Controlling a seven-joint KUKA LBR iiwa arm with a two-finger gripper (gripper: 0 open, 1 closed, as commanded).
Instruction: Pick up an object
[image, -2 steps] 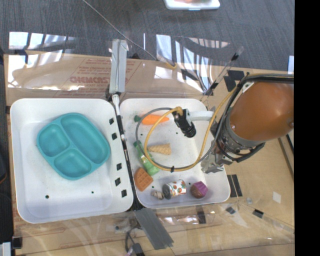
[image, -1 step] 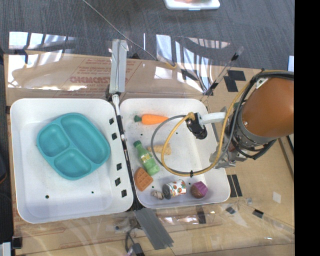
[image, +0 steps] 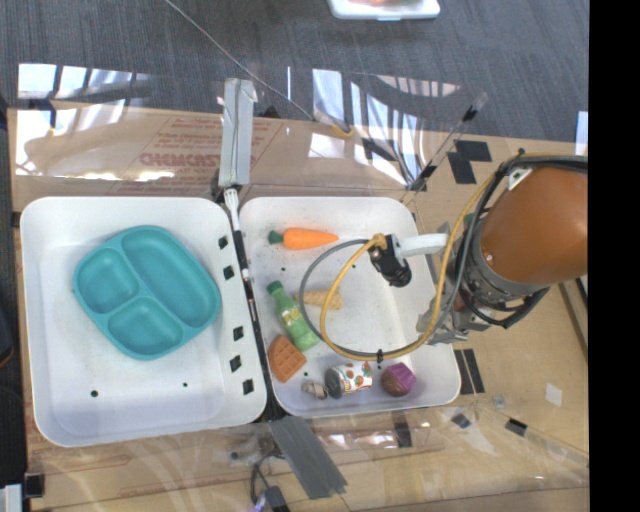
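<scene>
Orange-banded arm (image: 530, 225) looms mid-right, gripper (image: 447, 318) low over the right bin's (image: 365, 215) right rim, prob. because all the pickables sit there: carrot (image: 308, 238) up top, green bottle (image: 292, 316) and waffle (image: 285, 357) by the left wall, purple piece (image: 398, 378) nearest the gripper. Grip spread or pinched? Can't tell. Left bin (image: 60, 400) holds just a teal divided plate (image: 147, 290).

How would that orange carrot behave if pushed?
The carrot lies on its side and looks round and tapered, so it would probably roll in a curve. Its smooth plastic look suggests it is light, stiff and perhaps slippery.
</scene>
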